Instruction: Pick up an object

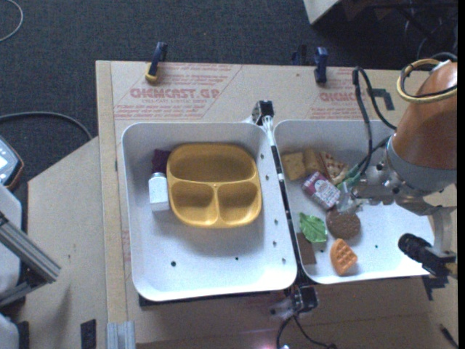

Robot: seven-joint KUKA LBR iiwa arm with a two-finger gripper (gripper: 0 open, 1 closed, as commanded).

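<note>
Objects for picking lie in the right bin (392,264), crowded toward its left half.

Right bin, contents:
- tan cracker-like square (293,165) near the far left corner; a second tan piece (314,160) just beside it.
- waffle-patterned piece with red marks (333,166), to the right of those two.
- maroon packet with a pale label (320,190), lying tilted near the bin's middle.
- green leaf-shaped item (314,228), near the left wall.
- round brown disc (343,225), just right of the green item.
- orange waffle-textured wedge (343,257), toward the near edge.
- dark brown bar (306,251), against the left wall, partly under the green item.

Left bin (211,267), contents:
- yellow divided plate (213,184), three compartments, lying flat.
- small white bottle (158,193), touching the plate's left edge.
- dark maroon item (160,158), just behind the bottle.

Gripper (347,198): at the end of the grey and orange arm (429,137), low over the right bin, between the maroon packet and the brown disc. Finger state cannot be told; the wrist hardware hides it.

Bench (109,195): pale board bearing both bins side by side.
</note>
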